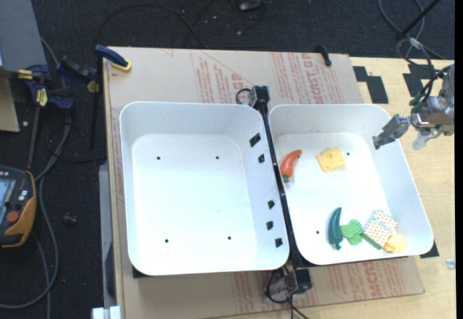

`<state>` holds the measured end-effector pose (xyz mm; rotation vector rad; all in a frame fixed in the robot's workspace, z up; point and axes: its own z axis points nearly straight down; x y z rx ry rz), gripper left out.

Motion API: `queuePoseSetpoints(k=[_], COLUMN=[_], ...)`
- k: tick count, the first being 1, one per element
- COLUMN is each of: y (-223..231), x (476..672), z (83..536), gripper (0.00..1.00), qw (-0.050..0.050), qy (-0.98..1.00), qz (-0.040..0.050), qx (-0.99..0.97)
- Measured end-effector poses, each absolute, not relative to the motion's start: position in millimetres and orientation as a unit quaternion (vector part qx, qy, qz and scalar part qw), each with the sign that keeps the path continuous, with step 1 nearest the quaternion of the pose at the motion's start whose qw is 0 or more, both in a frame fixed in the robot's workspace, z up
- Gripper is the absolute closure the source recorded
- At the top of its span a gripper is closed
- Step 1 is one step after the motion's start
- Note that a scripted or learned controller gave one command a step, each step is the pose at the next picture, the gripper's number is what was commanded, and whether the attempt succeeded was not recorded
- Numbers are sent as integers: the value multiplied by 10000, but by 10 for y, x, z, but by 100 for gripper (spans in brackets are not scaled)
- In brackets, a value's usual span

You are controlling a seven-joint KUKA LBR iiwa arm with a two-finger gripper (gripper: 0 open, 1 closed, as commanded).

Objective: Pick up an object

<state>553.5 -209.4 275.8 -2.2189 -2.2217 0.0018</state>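
my gripper [405, 135]: at the far right edge of the right bin [394, 169], above its upper right rim. Fingers spread apart, nothing betw. them; one dark finger [385, 134] points down-left over the rim, the other sits to its right.
my arm [441, 104]: only the wrist end visible, coming in from the right, just behind my fingers.
yellow block [331, 160]: nearest obj., left of my fingers and a bit lower, flat on the bin floor, apart from the rest.
orange-red piece [290, 163]: further left, curved, close to the divider wall betw. the bins.
patterned piece [381, 225]: well below my fingers, near the bin's lower right corner, w/ a small yellow bit [395, 243] touching it.
green leafy piece [354, 231]: just left of the patterned one, touching or nearly so.
teal curved piece [335, 228]: left of the green one, right beside it.
left bin [145, 129]: farthest from me, beyond the divider.
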Motion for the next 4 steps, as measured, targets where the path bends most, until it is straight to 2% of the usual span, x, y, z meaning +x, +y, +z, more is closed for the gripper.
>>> queuePoseSetpoints(k=[1, 2, 3, 4], y=[-1856, -1656, -1669, -960], x=[6374, 6185, 6212, 6451], z=[1365, 887, 1022, 1063], gripper=[0, 0, 100, 100], qw=[55, 25, -8, 1], qy=[-7086, -7079, -7078, -7095], qz=[29, 13, -6, -7], qx=[-7056, -7063, -7064, -7047])
